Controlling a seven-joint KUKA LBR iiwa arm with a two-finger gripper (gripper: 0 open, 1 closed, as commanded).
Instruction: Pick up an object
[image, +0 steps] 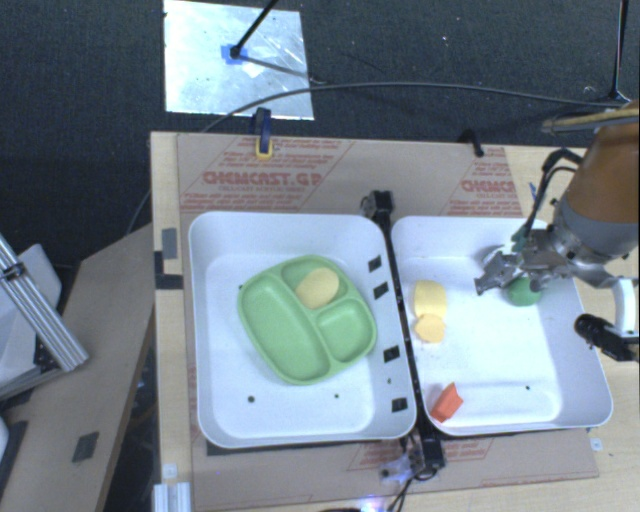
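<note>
The desk (300, 165) is covered with brown board printed with red lettering, and it stands on a dark carpeted floor (80, 110) where a shiny silver sheet (235, 60) lies beyond the far edge. A blue and yellow clamp (262, 132) grips the board's far side, and a thin black cable (430, 88) arcs across behind it. Two shallow white bins sit side by side. The left bin (215, 400) holds a green divided plate (300, 322), and a pale yellow rounded piece (319, 288) rests in the plate's upper compartment. The right bin (510, 395) holds a pale yellow block (430, 297) with a smaller yellow round piece (429, 328) touching its near side, both close to the wall shared with the left bin, and an orange wedge (446, 401) near the front left corner. By the right bin's far right side there is a green ball (521, 291), small, round and smooth, partly hidden under the arm's metal parts. The hand (508, 270) is low over it, touching or just above it, coming in from the right under the grey and orange arm (605, 195). I cannot tell how far apart its fingers are, or whether the ball is between them.
</note>
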